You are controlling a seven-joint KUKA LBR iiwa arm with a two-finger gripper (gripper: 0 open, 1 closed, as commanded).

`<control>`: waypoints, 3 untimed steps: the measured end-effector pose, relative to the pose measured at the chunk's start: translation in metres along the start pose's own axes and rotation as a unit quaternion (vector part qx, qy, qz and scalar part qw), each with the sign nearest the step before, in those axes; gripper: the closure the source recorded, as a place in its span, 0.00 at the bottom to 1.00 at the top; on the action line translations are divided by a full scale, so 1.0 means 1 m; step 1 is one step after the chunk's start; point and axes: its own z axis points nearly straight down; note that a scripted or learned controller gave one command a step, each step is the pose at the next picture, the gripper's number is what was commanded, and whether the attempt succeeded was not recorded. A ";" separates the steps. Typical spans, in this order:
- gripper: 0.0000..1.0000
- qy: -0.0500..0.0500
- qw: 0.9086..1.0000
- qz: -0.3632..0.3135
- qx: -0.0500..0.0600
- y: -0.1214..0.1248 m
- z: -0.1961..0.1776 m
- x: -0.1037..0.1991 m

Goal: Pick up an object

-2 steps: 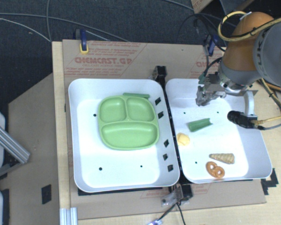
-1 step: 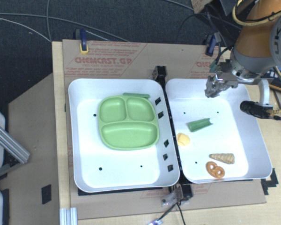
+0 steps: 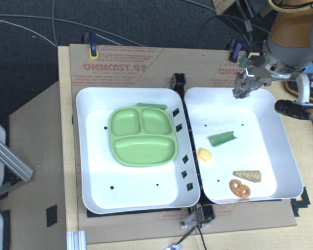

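The gripper [image 3: 243, 90] hangs over the right bin's [image 3: 281, 134] far rim, well clear of the green wedge [image 3: 221, 138], its grip state impossible to tell.

A single fixed camera looked down from above at a slant, far enough back to take in the whole counter [image 3: 146, 61] and dark floor beyond it. The left bin [image 3: 88, 155] and right bin [image 3: 281, 139] lay side by side mid-frame, and the arm [image 3: 295, 25] entered from the upper right.
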 end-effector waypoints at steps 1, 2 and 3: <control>1.00 0.002 1.000 -0.002 0.004 -0.002 -0.001 0.053; 1.00 0.002 1.000 -0.002 0.005 -0.016 -0.003 0.104; 1.00 0.002 1.000 -0.002 0.006 -0.027 0.015 0.147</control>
